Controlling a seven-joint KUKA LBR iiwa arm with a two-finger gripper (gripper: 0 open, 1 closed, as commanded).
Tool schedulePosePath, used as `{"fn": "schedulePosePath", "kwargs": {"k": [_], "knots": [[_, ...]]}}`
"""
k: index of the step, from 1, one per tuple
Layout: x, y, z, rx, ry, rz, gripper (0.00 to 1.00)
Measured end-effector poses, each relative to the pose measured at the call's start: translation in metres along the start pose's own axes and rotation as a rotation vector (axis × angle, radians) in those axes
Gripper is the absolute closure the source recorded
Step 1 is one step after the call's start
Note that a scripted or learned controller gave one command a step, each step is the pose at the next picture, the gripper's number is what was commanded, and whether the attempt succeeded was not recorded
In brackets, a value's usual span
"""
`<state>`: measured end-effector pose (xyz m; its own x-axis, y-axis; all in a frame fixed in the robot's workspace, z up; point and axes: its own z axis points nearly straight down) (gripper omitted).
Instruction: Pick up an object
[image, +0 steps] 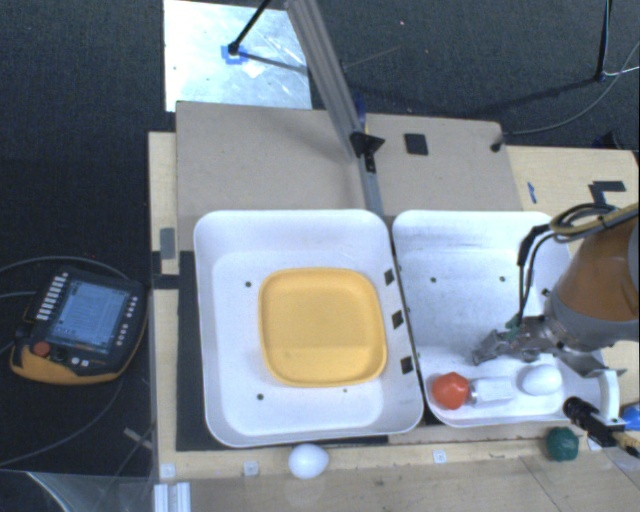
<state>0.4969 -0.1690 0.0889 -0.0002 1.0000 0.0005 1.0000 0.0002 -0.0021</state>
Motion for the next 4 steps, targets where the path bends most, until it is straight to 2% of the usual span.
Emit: {"fn": "schedulePosePath", "kwargs": {"k": [1,2,4], "knots": [[0.000,0.001,-0.012,-0.003,-0.001,0.000,1.00],[0.004,0.004,-0.073,-0.007,-0.002,-0.001,1.00],[0.002,0.010,-0.158,-0.007,-0.002,-0.001,1.00]]}}
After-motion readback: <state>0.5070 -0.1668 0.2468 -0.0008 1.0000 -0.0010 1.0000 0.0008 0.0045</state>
